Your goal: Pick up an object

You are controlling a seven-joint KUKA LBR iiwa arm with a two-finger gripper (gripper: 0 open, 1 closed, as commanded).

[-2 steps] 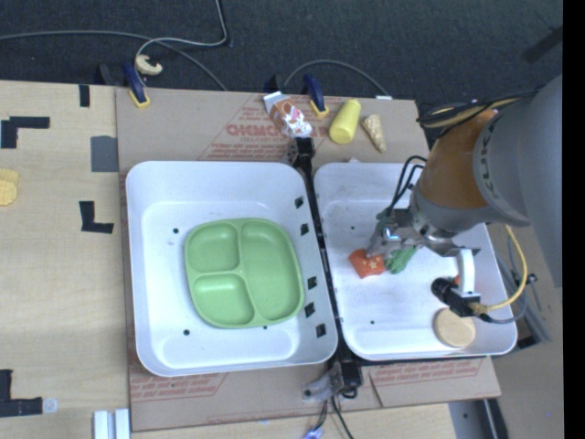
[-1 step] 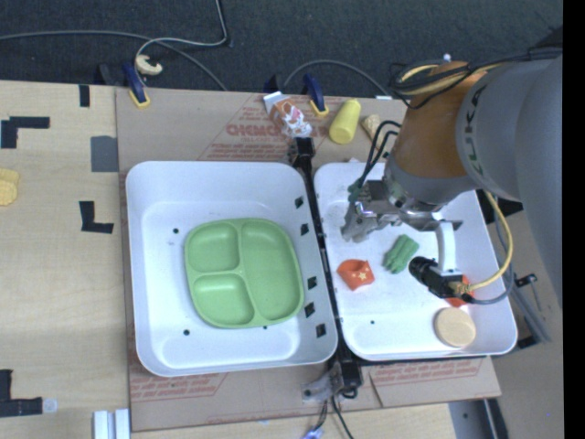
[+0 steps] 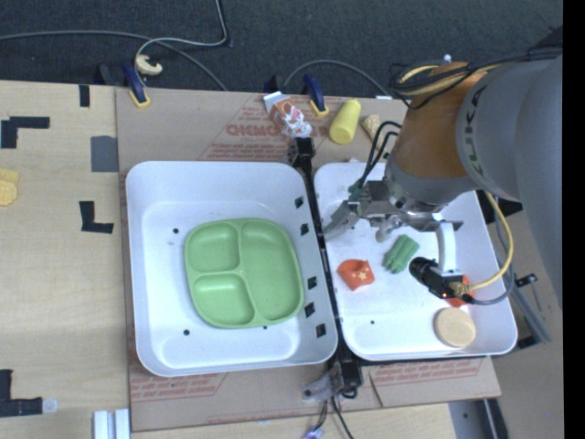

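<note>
My claw (image 3: 364, 223) hangs over the upper left of the right bin (image 3: 494, 341), spread apart with nothing between its tips. Just below it lie a red piece (image 3: 356, 273) and a green piece (image 3: 400, 252), near each other. A tan disc (image 3: 454, 327) sits by the bin's lower right corner. The left bin (image 3: 146, 245) holds a green divided plate (image 3: 243, 271). A yellow cylinder (image 3: 345, 122) lies on the desk (image 3: 55, 273) beyond the bins.

Was lit brightly and evenly from overhead. Cast only soft, faint shadows inside the white bins (image 3: 146, 245) and beneath the green tray (image 3: 244, 273). Glared mildly off the bin floors. Looked soft and slightly grainy throughout, blurriest on the arm (image 3: 521, 126) near 3 o'clock. Fell dim toward 12 o'clock.
</note>
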